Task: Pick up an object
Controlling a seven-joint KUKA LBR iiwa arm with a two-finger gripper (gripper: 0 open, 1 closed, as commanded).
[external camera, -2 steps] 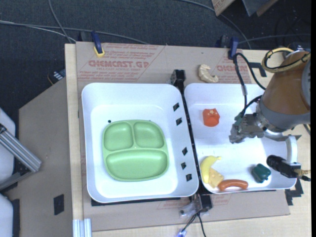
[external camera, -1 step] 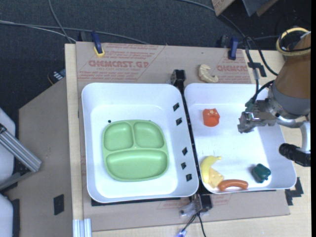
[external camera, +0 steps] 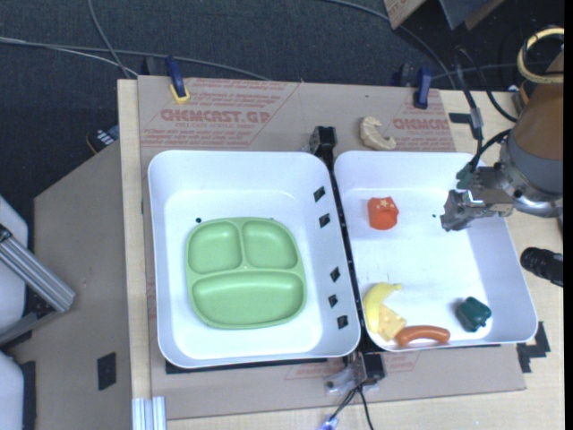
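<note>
Right bin (external camera: pixel 501 267) has four loose items. Red-orange tomato-like toy (external camera: pixel 382 212) sits in the upper left part of that bin, alone on the white floor. Yellow banana-like toy (external camera: pixel 383 310) lies near the bin's lower left corner, close to the divider. Orange-red sausage-shaped toy (external camera: pixel 423 335) lies just right of it along the lower rim, touching or nearly touching the yellow piece. Dark green blocky toy (external camera: pixel 474 313) sits toward the lower right corner, apart from the sausage.

Claw (external camera: pixel 452 219) hangs over the upper right part of the right bin, level with the red toy but well apart from it, to its right. Nothing seen in the claw; cannot tell how far it is spread, too dark and small. Grey arm (external camera: pixel 537 164) comes in from the right edge.

Left bin (external camera: pixel 170 240) holds a pale green divided plate (external camera: pixel 245 271), three compartments, lying flat in the middle.

On the bench (external camera: pixel 233 115) above the right bin, a beige lumpy object (external camera: pixel 377 133) lies outside both bins. Blue clamps (external camera: pixel 178 82) grip the bench's far edge.
</note>
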